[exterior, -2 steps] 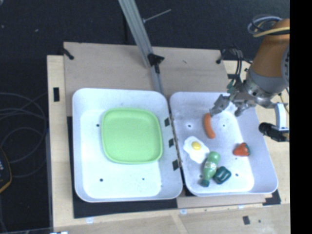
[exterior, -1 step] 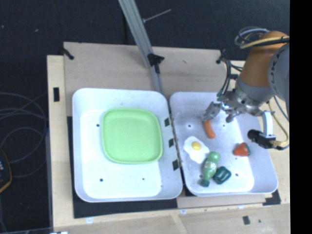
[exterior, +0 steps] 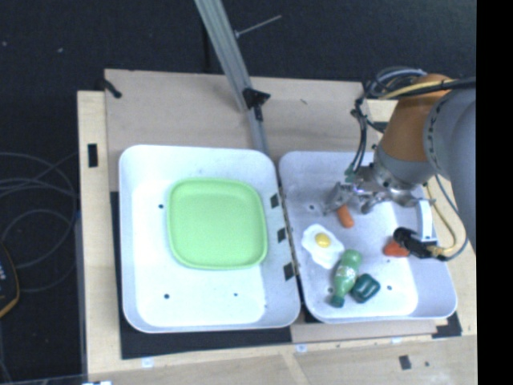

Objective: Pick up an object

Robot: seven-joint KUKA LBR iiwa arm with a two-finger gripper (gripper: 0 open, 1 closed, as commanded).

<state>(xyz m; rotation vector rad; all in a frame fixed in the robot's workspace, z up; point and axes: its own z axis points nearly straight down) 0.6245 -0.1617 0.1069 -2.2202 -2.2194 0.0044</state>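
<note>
Claw (exterior: 351, 201) sits low over the far part of the right bin (exterior: 303, 181), arm reaching in from the right. Apart or together: cannot tell at this slant. Nothing visibly held.

Likely target: a small orange piece (exterior: 345, 216), carrot-like, lying flat on the bin floor just on the near side of the claw, touching it or nearly so. Judged light, stiff, smooth plastic; short and rounded, so it may roll or squirt out under a poor pinch. Best hold looks to be across its narrow width at mid-length, coming straight down, since the ends taper.

Around it:
- Fried-egg toy (exterior: 322, 245), white with a yellow yolk, near and slightly left of the orange piece, apart from it. Flat, hard to get under.
- Green bottle (exterior: 345, 274), lying down, nearer again, its top just beside the egg.
- Dark green block (exterior: 366, 287), touching or just beside the bottle on its right.
- Red-orange piece (exterior: 393, 249), to the right, well apart from the carrot-like one.

Obstruction: little. Open floor on the left and far sides of the orange piece. The bin's left wall is near, not crowding.

Left bin (exterior: 144, 215) holds a green plate (exterior: 216, 223), flat, centred, well apart from the work.
</note>
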